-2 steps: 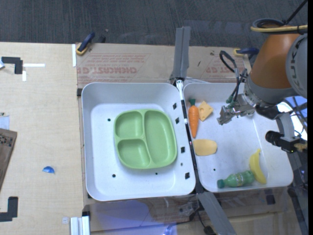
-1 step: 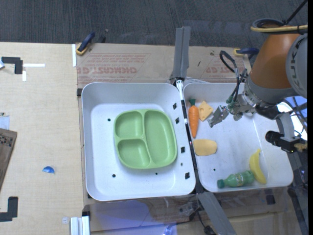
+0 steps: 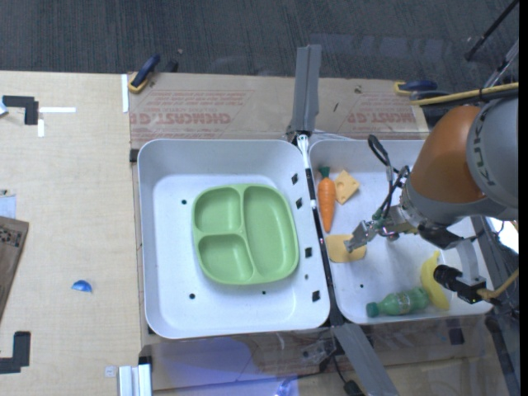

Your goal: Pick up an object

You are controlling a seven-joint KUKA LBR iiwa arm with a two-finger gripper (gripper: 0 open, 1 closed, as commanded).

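A robotics laboratory test bench: two shallow white plastic bins point(image 3: 153, 246) sit side by side on a pale wooden benchtop point(image 3: 66, 213), with a flattened brown cardboard sheet printed in red lettering point(image 3: 214, 106) lying just behind them. A grey industrial arm with an orange band point(image 3: 450, 167) reaches over the right-hand bin, cables trailing from its wrist. Blue-and-yellow clamps point(image 3: 144, 71) grip the cardboard's far edge behind the bins, and black L-shaped corner markers point(image 3: 25, 106) dot the benchtop to the left of the bins. Dark carpet point(image 3: 247, 15) lies beyond.
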